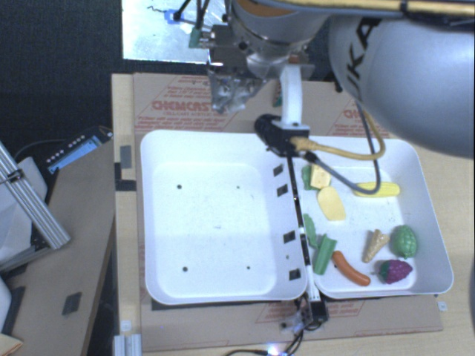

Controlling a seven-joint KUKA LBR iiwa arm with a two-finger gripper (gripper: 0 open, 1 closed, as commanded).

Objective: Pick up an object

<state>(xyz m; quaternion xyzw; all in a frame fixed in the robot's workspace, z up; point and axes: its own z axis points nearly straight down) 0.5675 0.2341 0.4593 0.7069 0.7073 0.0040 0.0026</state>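
Cardboard sheet (185, 106) under two white bins (215, 221), dark floor (52, 50) around; end effector (231, 95) grip state unclear.

Setting: robotics lab test bench, not a home or a shop.

Grey industrial arm (401, 58) with cabling over two shallow white bins (215, 228) clipped side by side on printed cardboard sheets (174, 110). Plastic toy food (371, 236) serves as test objects in the right bin. Aluminium extrusion (33, 206) and a small electronic device (74, 150) lie at the bench's left; loose wires (300, 321) at the front edge.
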